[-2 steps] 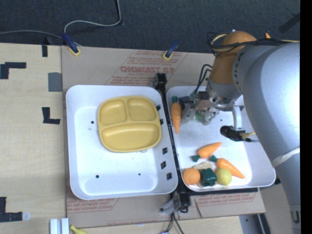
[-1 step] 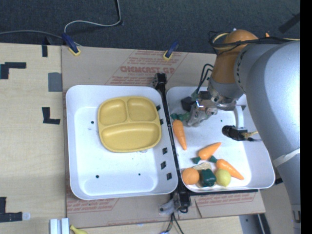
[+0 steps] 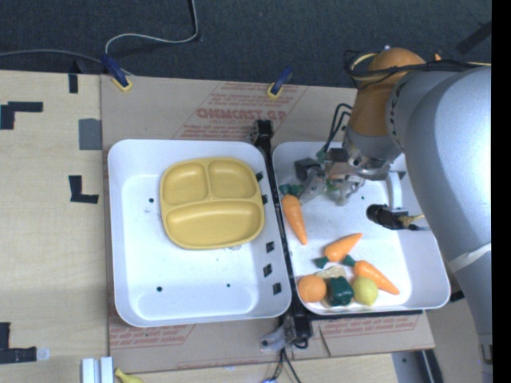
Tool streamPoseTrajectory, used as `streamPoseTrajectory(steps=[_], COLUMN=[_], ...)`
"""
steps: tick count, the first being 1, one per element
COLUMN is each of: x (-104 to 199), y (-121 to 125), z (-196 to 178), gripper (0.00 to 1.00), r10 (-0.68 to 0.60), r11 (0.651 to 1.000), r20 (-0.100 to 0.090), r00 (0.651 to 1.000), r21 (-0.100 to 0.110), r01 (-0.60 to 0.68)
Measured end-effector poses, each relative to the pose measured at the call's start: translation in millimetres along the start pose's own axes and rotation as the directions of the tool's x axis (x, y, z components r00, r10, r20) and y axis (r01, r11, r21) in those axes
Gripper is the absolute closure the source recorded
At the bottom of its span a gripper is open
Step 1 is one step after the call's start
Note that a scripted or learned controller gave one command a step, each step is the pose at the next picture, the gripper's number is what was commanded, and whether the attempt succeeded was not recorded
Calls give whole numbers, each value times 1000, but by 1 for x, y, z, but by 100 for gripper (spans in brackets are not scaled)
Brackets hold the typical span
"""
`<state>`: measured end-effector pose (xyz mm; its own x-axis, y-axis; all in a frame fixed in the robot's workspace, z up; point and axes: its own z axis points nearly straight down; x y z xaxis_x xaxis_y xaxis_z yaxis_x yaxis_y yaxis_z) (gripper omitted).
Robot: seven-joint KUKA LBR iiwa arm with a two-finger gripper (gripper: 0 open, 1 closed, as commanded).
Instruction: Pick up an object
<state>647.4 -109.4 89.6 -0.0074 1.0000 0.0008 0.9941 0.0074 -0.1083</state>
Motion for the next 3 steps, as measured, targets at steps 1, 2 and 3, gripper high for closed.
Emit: streamPoseTrajectory(steps=[1, 2, 3], x=[6, 3, 9], y=[-31, -2, -100], z=[5, 5, 15], gripper=[0, 0, 0], r10=[17, -2, 10], r11=[993, 1000, 994], r20=[17, 4, 2], r00=[1000, 1000, 1000], r21=[-120, -29, -108], r01=[-14, 3, -10])
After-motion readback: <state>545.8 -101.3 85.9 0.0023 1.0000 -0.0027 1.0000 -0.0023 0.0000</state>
